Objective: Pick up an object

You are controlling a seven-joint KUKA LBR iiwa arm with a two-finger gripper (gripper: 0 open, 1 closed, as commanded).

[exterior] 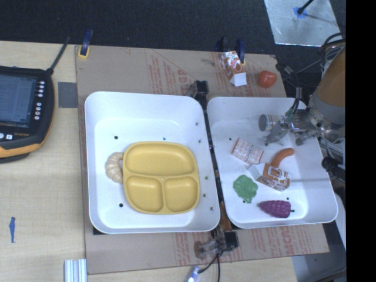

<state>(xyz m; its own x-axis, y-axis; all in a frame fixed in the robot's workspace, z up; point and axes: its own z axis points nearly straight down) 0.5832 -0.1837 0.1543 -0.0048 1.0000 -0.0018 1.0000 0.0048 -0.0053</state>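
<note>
**Gripper low in the right bin, toys scattered below it**

The gripper (281, 131) sits in the upper part of the right bin (329, 213), reaching in from the right edge. Its two dark fingers (274, 136) point down and to the left and look spread apart, with bare white bin floor between them; nothing is pinched between them. A small grey cylinder (265, 122) lies just beside the gripper, to its upper left.

The objects to pick lie lower in the same bin. A patterned packet (247, 151) rests near the bin's left wall. An orange sausage (282, 155) lies just below the gripper, apart from the fingers. Below the sausage is a brown-and-white carton (275, 177), tilted, touching a white scrap at its left. A green leafy toy (245, 188) sits to the left of the carton, and a purple bunch of grapes (275, 208) lies near the bin's front wall.

The left bin (97, 157) holds a yellow divided tray (160, 177) with three compartments, and a pale round toy (114, 166) touches the tray's left edge.

On the cardboard behind the right bin stand a small box (232, 64) and a red tomato (267, 79). A control tablet (23, 111) lies at the bench's left.
</note>
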